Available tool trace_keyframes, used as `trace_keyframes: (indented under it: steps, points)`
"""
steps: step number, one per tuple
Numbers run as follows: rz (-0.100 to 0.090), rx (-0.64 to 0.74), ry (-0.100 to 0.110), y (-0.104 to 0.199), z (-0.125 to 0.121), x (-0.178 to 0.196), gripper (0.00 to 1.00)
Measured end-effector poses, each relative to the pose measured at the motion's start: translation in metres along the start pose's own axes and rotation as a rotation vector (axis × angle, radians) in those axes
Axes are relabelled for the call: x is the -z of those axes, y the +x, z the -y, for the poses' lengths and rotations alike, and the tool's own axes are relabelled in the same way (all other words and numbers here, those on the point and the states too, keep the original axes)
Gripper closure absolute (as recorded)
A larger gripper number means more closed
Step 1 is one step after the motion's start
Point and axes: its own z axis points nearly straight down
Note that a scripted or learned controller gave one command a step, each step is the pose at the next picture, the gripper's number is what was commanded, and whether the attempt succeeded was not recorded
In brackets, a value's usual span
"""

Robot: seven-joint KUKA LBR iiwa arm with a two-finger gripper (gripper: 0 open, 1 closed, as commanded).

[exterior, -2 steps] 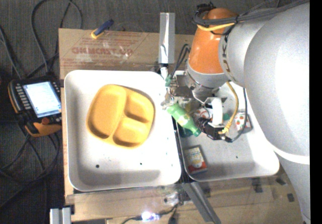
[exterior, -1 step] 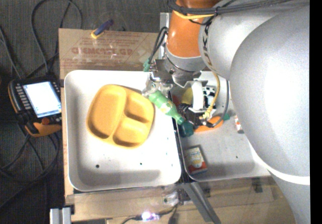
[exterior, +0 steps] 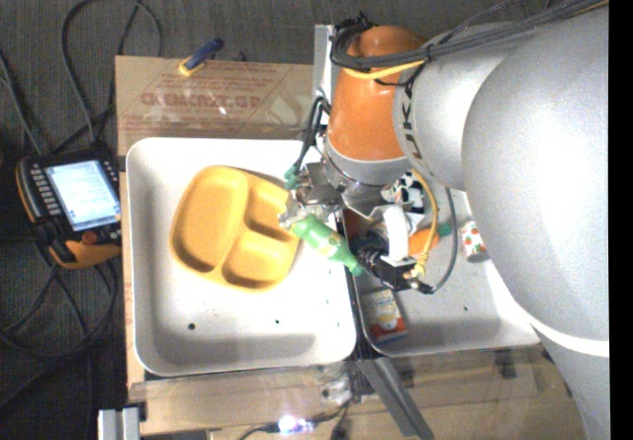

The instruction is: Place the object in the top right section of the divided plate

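Observation:
A yellow divided plate [exterior: 237, 227] lies in the left white bin [exterior: 198, 339], toward its upper middle. Just off the plate's right rim hangs a long green object [exterior: 324, 240] with a pale tip, tilted and crossing the wall between the two bins. My gripper [exterior: 309, 209] sits directly over it, below the orange band [exterior: 371, 117], and looks shut on the object's upper end. The wrist hides part of the plate's right edge.
The right bin [exterior: 465, 324] holds a black-and-white item [exterior: 410, 193], an orange piece [exterior: 425, 240], a small red-and-white item [exterior: 473, 242] and a packet [exterior: 382, 314]. Cardboard [exterior: 218, 102] lies behind the left bin. A pendant with a lit screen [exterior: 74, 193] rests at the left.

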Motion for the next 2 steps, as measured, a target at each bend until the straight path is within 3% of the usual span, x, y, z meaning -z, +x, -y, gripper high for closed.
trace_keyframes:
  steps: [1, 2]
  points:
    - [-0.004, -0.137, 0.003, -0.024, 0.034, -0.007, 1.0]
    - [-0.002, -0.041, 0.001, 0.043, 0.015, -0.005, 1.0]
